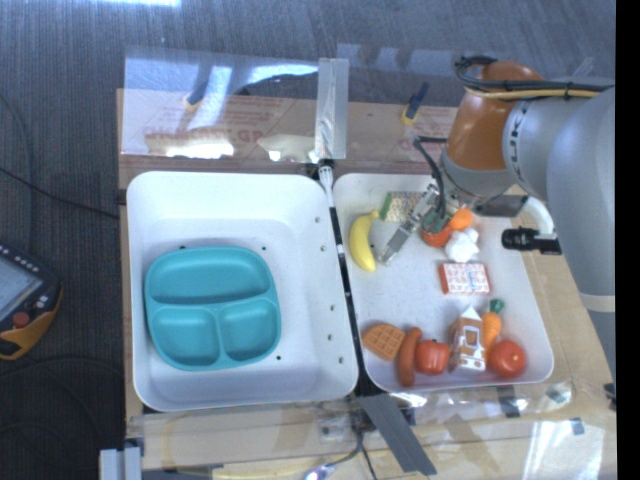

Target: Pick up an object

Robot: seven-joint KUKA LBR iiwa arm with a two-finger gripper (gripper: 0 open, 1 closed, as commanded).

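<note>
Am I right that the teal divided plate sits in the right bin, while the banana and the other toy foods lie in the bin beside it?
Not quite: the camera view shows the teal divided plate in the left bin. The banana and the other toy foods do lie in the bin beside it, the right bin.

I read both white bins (230, 193) as smooth, semi-gloss plastic. Teal divided tray (212, 305): matt plastic. Banana (361, 243) and tomato (508, 358): glossy plastic toys. Arm shell (570, 168): smooth grey, orange band (480, 128) satin. Floor (60, 88): ribbed carpet.
</note>
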